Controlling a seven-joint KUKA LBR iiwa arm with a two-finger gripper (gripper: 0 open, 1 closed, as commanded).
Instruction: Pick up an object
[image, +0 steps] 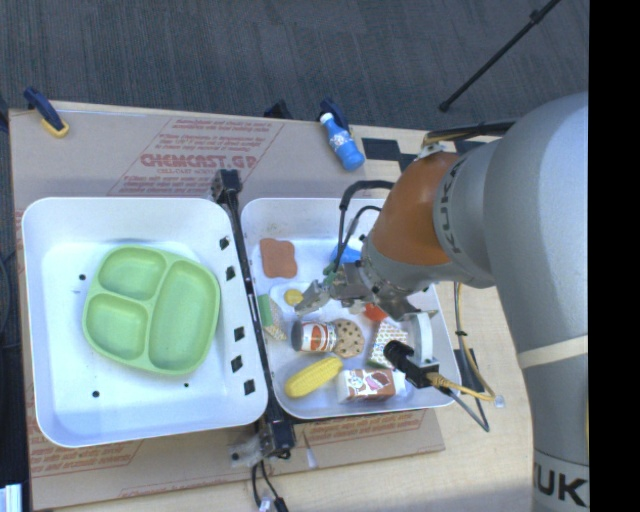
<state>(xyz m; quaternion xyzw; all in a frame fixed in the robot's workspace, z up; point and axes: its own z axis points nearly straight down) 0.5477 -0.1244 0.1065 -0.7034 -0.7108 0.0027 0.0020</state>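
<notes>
The arm (470, 210) is reaching in from the right and hanging over the right bin (300, 212), its orange band sitting above the toys. The gripper (335, 288) is poking out leftward from under the wrist, just above the can (315, 337) and cookie (347, 338). I cannot tell from here how its tip is set, nor whether anything is in it.

The nearest things are lying just below and left of that tip: the can on its side, long axis running left to right, touching the cookie. The corn (313, 376) is lying further toward the near wall, tilted, beside a small carton (370, 383). A brown slab (279, 258) is sitting apart, up toward the far wall.

The green plate (150, 310) is sitting in the left bin (60, 230), well apart.

My guess: a short drop down and slightly left would meet the can.
</notes>
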